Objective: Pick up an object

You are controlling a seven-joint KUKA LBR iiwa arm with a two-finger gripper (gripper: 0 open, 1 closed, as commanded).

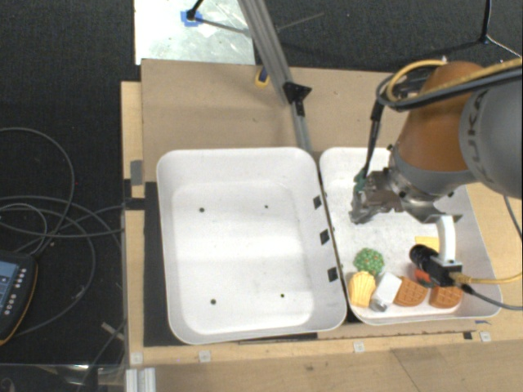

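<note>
Green object (368,260) below end effector (364,206)

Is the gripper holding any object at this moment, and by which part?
Nothing is held: the gripper hangs above the right bin, apart from the green toy.

No legible text, labels or numbers anywhere. Handheld screen (10,288) at left edge too blurred to read.
</note>
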